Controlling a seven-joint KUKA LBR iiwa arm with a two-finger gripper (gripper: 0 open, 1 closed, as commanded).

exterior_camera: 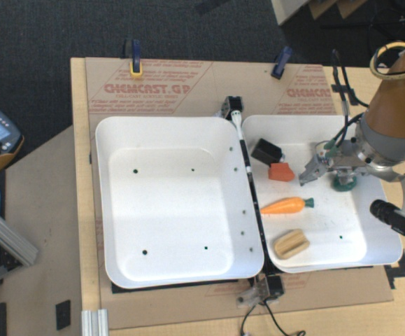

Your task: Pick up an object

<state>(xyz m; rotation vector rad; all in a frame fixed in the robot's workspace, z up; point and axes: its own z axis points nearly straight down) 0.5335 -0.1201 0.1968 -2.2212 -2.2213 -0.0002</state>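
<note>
My gripper (pixel 313 172) hangs with fingers spread, holding nothing, over the right bin (pixel 356 256). The orange block (pixel 281 172) lies just beside my fingertips, near the black block (pixel 266 150). I should centre over it, then descend straight.

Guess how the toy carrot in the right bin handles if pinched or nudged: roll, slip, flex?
The carrot lies on its side on the right bin, apart from its neighbours. Its round, tapered body would probably roll in an arc if nudged. It looks smooth and glossy, so the gripper might slip along the taper. Likely rigid, light.
</note>
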